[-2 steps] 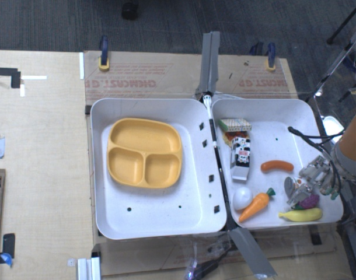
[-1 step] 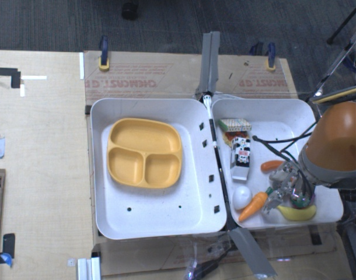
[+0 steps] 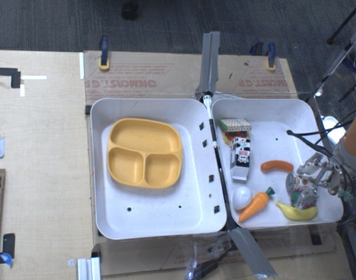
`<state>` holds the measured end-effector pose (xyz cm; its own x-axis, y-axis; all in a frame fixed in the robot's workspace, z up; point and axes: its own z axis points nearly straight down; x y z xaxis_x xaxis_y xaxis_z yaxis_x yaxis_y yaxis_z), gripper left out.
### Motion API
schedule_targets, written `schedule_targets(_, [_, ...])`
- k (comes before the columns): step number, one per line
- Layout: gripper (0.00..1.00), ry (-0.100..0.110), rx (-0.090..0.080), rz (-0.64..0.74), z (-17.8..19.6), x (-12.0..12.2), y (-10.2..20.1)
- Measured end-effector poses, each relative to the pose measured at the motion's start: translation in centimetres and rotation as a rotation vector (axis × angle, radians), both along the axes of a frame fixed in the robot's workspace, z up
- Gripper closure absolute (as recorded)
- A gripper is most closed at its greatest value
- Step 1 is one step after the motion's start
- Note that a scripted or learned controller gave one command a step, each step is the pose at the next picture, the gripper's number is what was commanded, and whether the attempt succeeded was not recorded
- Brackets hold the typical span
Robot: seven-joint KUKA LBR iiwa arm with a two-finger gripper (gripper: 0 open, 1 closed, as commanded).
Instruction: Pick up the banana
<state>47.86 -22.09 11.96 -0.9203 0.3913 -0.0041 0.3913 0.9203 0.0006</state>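
The gripper [image 3: 304, 196] is hovering right over the banana [image 3: 297, 212], which is lying crosswise just below; I cannot tell its fingers' spread.

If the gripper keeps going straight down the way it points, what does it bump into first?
Probably the banana. The gripper hangs right over its middle, pointing down into the right bin. How high it hangs is hard to judge from this one slanted view.
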Motion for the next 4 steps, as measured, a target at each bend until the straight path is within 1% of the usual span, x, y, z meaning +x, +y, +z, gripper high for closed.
schedule_targets(1, [0.00,0.004,0.003,-0.335,-2.7,0.0,4.8])
schedule_targets(2, [1.00,0.001,0.003,-0.336,-1.8,0.1,4.8])
schedule_targets(3, [0.00,0.001,0.003,-0.336,-1.8,0.1,4.8])
schedule_targets(4, [1.00,-0.001,0.003,-0.335,-0.8,0.2,4.8])
